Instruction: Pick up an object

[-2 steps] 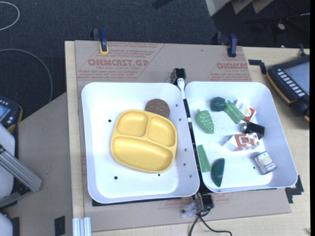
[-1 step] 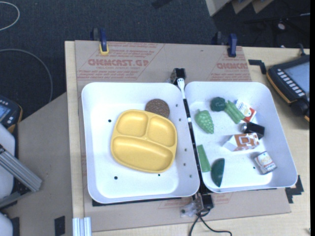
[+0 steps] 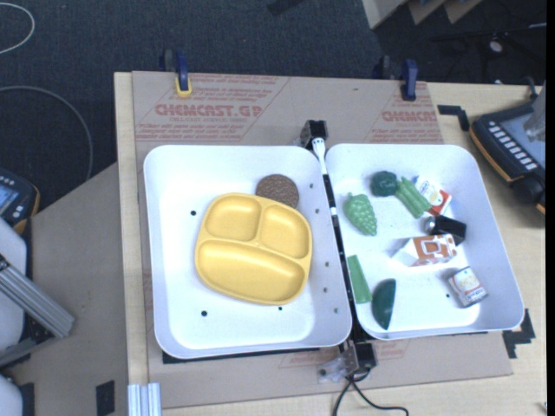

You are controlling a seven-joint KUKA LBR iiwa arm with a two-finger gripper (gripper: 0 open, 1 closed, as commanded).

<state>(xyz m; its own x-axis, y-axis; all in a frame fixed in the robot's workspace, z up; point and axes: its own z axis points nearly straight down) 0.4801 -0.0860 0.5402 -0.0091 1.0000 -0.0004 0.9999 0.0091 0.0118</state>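
Note:
The right bin (image 3: 490, 232) holds several small items. A bumpy light-green bunch (image 3: 362, 213) lies at its left, with a dark green broccoli-like piece (image 3: 383, 183) and a green stalk (image 3: 413, 198) behind it. A white and red carton (image 3: 435, 196), a black piece (image 3: 447, 226), an orange and white box (image 3: 431, 250) and a small can (image 3: 466, 286) lie to the right. A thin green stick (image 3: 357, 277) and a dark green oval piece (image 3: 383, 302) lie near the front left corner. In the left bin (image 3: 165, 232) a yellow divided plate (image 3: 253, 248) sits beside a brown round disc (image 3: 277, 189).
The bins rest on a brown board (image 3: 217, 107) held by two clamps (image 3: 181, 74) at the back. A black and yellow pendant (image 3: 512, 141) lies off the board's right edge. A black clip (image 3: 314, 133) joins the bins at the back, and a cable (image 3: 355, 380) leaves at the front.

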